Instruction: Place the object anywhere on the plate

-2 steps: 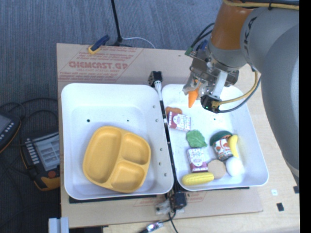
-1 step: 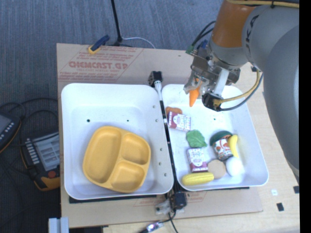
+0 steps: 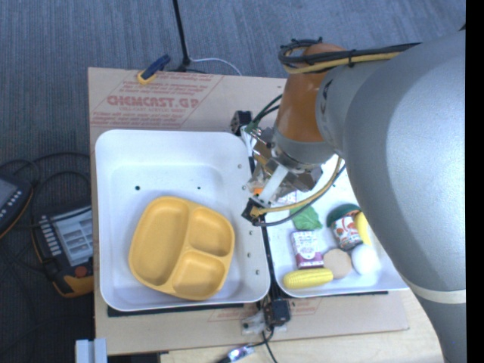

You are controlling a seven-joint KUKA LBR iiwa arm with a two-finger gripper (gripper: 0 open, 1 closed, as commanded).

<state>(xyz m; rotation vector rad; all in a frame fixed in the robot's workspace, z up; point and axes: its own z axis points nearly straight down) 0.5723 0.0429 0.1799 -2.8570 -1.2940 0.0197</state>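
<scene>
Arm [image 3: 412, 157], hand [image 3: 261, 197] over shared bin rim [image 3: 265, 267]

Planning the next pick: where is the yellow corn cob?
Camera view: yellow corn cob lies along the right white bin's near rim, below the red-and-white packet.

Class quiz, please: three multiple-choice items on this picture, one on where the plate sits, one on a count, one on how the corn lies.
1. Where is the plate? A in the left bin; B on the carpet; C on the arm.
2. How many compartments has it? A two; B three; C five.
3. How is the corn cob placed? A standing on end; B hanging in the air; C lying on its side.
Answers: 1 A, white bin walls surround it. 2 B, ridges split it into three. 3 C, its length rests flat in the right bin.
</scene>
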